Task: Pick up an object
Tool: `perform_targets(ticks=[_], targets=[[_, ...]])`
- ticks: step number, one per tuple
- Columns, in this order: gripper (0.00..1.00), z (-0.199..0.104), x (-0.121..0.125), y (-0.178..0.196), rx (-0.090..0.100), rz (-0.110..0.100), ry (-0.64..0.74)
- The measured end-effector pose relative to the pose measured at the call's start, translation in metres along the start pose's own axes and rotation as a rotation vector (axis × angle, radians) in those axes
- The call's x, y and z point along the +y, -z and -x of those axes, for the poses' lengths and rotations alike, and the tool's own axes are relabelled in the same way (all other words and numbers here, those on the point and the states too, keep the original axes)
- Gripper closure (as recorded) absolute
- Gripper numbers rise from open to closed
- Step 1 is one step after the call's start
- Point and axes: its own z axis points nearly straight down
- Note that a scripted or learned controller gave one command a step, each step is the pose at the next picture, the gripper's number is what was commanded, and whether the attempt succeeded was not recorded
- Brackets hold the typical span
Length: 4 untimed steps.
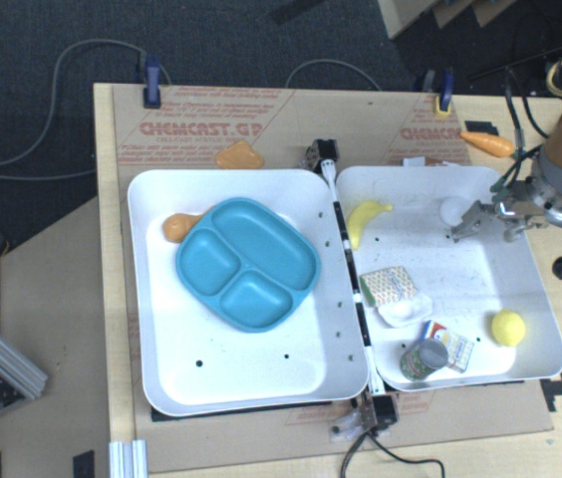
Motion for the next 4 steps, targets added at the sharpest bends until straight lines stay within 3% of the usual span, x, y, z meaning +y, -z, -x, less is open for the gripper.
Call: perform_targets(ticks=[1, 2, 3, 4], targets=[[0.0, -0.003, 0.045, 0.091, -0.004, 0.015, 0.006], [0.0, 0.005, -0.062, 0.028, 0.005, -0.012, -0.003], [0.0, -0.008, -0.121, -0.045, 0.006, -0.012, 0.0], [1.0, -0.007, -0.116, -0.029, 0.0, 0.003, 0.0]])
